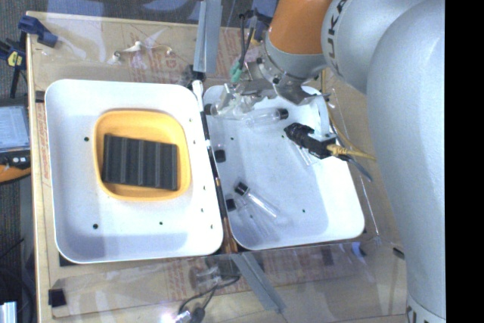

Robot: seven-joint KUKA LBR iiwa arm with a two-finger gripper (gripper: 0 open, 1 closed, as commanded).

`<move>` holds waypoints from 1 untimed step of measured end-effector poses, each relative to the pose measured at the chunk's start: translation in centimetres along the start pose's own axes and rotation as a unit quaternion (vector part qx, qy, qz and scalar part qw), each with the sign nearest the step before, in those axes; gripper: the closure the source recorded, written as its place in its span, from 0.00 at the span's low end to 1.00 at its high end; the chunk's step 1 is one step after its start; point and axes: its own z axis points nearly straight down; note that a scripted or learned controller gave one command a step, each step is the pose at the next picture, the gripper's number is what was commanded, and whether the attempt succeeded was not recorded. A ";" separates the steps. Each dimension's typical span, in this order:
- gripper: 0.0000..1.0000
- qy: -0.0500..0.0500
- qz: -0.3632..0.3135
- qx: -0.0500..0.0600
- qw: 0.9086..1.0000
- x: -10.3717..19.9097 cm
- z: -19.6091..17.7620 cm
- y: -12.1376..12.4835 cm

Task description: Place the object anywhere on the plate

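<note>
A yellow plate (140, 122) with a dark ridged middle lies in the left bin (72, 223). In the right bin (333, 215), a clear tube with a black cap (255, 201) rests near the front left. A second clear tube with a black cap (266, 117) lies at the back of that bin. My gripper (236, 97) hangs low over the right bin's back left corner, just left of the second tube. Glare and the wrist hide whether it touches the tube.
A small black piece (219, 155) sits by the right bin's left wall. The grey arm (393, 87) covers the bench's right side. A grey bar (206, 34) stands behind the bins.
</note>
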 end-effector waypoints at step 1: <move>1.00 0.001 -0.173 0.002 0.985 2.3 4.6 0.3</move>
